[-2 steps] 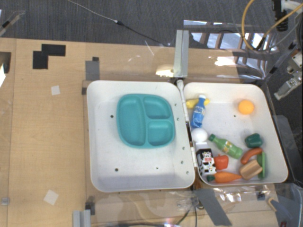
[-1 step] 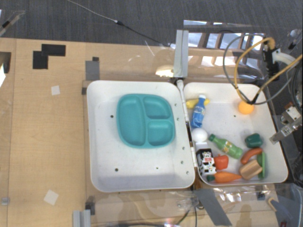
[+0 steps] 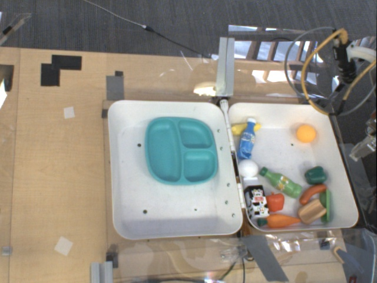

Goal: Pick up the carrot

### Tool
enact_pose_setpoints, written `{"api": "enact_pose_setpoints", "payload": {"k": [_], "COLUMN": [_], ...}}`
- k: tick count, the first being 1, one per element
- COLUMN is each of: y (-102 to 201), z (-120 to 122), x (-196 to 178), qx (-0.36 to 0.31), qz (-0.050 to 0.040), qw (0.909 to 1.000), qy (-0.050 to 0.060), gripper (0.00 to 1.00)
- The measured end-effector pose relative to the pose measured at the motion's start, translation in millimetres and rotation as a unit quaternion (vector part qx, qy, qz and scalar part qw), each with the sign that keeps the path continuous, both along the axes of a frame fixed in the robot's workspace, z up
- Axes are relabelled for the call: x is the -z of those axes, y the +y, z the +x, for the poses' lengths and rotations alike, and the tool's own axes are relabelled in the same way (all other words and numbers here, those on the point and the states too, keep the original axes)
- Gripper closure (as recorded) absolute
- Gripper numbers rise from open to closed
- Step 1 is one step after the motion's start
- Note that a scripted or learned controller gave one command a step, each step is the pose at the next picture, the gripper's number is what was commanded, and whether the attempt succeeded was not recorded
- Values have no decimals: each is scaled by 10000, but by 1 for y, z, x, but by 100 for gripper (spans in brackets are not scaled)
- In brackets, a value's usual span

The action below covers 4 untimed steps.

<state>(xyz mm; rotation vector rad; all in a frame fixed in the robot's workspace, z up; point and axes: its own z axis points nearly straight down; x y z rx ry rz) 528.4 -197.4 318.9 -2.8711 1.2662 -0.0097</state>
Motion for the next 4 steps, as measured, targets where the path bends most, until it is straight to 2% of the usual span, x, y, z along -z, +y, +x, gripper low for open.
{"api": "enact_pose_setpoints", "payload": {"k": [1,2,3,4], "y": [7,3,-9,-5], "z": [55,6,-2,99], "x": [14,117,-36,-70], "qx": [-1212,-2482,-2860,-3073], "qz": [-4,-1,-55,-12], "qw": [9926,9687,9582,9516], "qy": [-2,20,-54,-26], "gripper": [100,100,100,100]}}
